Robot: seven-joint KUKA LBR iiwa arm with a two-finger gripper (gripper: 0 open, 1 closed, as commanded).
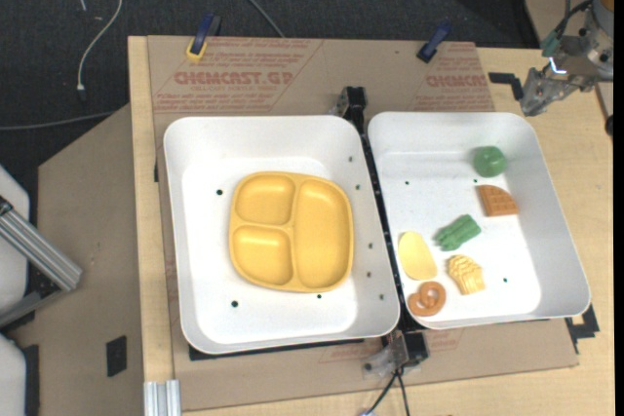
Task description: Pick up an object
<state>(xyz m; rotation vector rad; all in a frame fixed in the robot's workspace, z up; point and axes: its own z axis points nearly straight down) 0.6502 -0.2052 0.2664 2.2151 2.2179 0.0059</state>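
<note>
Nearest the lens, a ring-shaped orange-brown toy pretzel [426,298] lies at the front edge of the right-hand white bin [556,209], just beside a pale yellow oval piece [416,255] and a ridged yellow toy like a small corn cob [467,275]. Behind them sit a knobbly green piece [457,232], lying with its long axis slanted from lower left to upper right, an orange waffle-textured wedge [497,201], and a rounded green lump [489,161] toward the bin's far wall. All look like smooth moulded plastic play food. The gripper [542,94] on the arm hangs beyond the bin's far right corner, above the bare bench; whether it is apart or together cannot be told at this size, and nothing is seen in its grasp. Every candidate object lies toward the camera and to the left of the gripper, the rounded green lump being the nearest and the pretzel the farthest. A yellow three-compartment plate [292,231], glossy with rounded corners, rests in the middle of the left-hand bin [190,209], well apart from the gripper. By this reckoning the pick is not yet begun.
</note>
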